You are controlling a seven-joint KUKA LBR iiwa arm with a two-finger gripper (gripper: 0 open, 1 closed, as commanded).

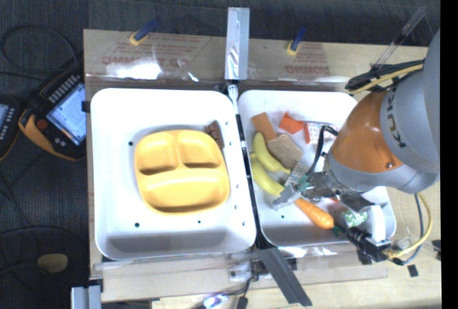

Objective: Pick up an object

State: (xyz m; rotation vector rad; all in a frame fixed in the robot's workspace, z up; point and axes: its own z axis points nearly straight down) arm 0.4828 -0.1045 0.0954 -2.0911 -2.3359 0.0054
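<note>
The right bin [372,225] holds a pile of play food. A yellow banana [262,166] lies along its left side, with a brown bread slice [285,149] beside it. An orange carrot [315,213] rests near the front. Small orange and red pieces [295,124] sit at the back, next to an orange-brown block [261,124]. My gripper [290,189] hangs low in this bin, at the banana's lower end and just left of the carrot. Nothing can be seen held in it. The arm's orange band [361,143] covers the bin's right part.
In the left bin [107,157] sits a yellow divided plate [182,168], with a small brown piece [214,131] by its far right corner. A small green item [352,217] lies under the arm. A handheld pendant [61,114] lies off the bench at left.
</note>
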